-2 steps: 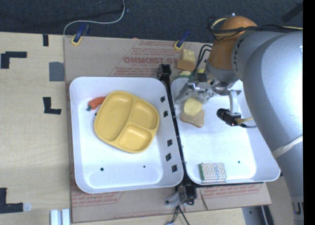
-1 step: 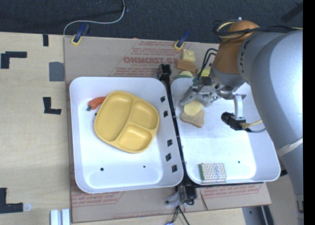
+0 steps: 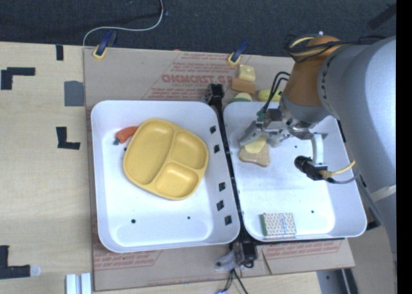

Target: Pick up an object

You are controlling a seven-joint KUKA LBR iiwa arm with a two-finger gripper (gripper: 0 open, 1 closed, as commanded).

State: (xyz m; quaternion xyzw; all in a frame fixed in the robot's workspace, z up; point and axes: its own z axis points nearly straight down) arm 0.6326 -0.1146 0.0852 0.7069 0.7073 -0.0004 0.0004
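My gripper (image 3: 259,137) hangs low over the upper left part of the right bin (image 3: 322,206). A tan, bread-like piece (image 3: 256,153) lies directly beneath and just in front of it, partly covered by the gripper's tip. I cannot tell whether they touch. A small patterned green-and-white block (image 3: 278,224) rests near the front edge of the same bin. In the left bin (image 3: 154,228) a yellow divided plate (image 3: 165,158) lies flat, with an orange carrot-like item (image 3: 125,134) poking out at its upper left.
Behind the right bin, on the cardboard, stand a tan block (image 3: 244,79), a pale green item (image 3: 242,98) and a yellow item (image 3: 265,94). The arm's grey body and orange band (image 3: 309,71) cover the right bin's far right. A black divider (image 3: 222,151) runs between the bins.
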